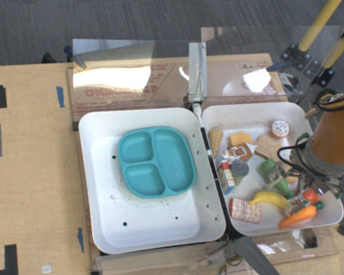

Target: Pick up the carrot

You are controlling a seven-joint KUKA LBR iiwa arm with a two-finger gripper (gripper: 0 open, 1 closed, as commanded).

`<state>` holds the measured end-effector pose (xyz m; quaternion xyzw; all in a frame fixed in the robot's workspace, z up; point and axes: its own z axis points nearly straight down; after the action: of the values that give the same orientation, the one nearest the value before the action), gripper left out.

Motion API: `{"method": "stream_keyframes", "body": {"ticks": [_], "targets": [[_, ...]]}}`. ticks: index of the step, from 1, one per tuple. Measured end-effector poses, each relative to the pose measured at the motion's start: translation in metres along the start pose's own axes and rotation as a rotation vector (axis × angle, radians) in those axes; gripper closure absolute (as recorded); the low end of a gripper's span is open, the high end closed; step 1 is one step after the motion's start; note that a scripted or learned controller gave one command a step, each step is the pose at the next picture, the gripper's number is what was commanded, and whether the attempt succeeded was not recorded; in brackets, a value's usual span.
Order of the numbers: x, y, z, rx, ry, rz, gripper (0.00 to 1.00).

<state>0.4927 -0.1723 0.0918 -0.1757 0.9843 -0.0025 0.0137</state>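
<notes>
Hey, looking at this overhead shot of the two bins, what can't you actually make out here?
- Gripper: in the camera view, dark cables and the orange wrist band cover it, so its state is unclear.
- Orange carrot: its upper end sits under the gripper; contact cannot be judged.
- Green toys beside the cables: partly covered, shapes unclear.
- Small boxed items in the right white bin: labels too small to read.

bright, even overhead light; white glare on the clear panels (pixel 112 79) behind the bins; focus slightly soft.
</notes>
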Motion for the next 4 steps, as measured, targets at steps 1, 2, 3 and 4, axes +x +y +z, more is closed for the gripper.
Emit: {"method": "stream_keyframes", "body": {"ticks": [1, 2, 3, 4], "targets": [[-0.004, -0.012, 0.002, -0.007, 0.007, -0.436, 0.0], [0.001, -0.006, 0.002, -0.005, 0.004, -0.994, 0.0], [0.015, -0.018, 0.003, -0.012, 0.003, -1.379, 0.0], [0.018, -0.017, -0.014, -0.022, 0.013, -1.073, 0.0]]}}
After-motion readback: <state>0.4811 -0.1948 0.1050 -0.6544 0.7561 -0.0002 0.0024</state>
